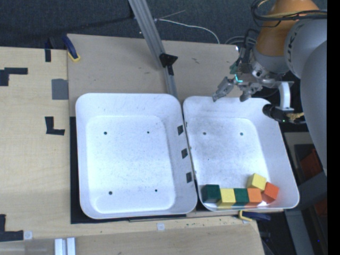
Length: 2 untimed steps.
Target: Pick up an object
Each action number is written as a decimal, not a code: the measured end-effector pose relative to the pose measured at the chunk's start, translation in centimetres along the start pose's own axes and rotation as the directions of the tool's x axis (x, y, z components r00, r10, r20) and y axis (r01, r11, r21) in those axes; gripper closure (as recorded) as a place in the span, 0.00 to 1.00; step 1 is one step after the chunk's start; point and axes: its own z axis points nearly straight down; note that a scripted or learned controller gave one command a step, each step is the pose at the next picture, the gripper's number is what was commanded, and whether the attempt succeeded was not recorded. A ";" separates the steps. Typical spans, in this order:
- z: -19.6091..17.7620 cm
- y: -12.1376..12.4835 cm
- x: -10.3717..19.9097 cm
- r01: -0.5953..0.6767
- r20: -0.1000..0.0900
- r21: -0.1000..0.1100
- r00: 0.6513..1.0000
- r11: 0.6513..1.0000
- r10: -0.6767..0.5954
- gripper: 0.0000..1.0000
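up top, tool (232,92) open over right bin (276,142) far rim.

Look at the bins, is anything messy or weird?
Nothing is spilled or broken. The only odd bit: all the blocks are bunched along the near wall of the right bin, some tipped against each other. The end effector is open over that bin's far rim, holding nothing.

No text seems legible at this resolution.
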 end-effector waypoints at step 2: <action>-1.5 -17.2 -7.9 -0.012 0.003 0.001 1.000 1.000 0.012 0.00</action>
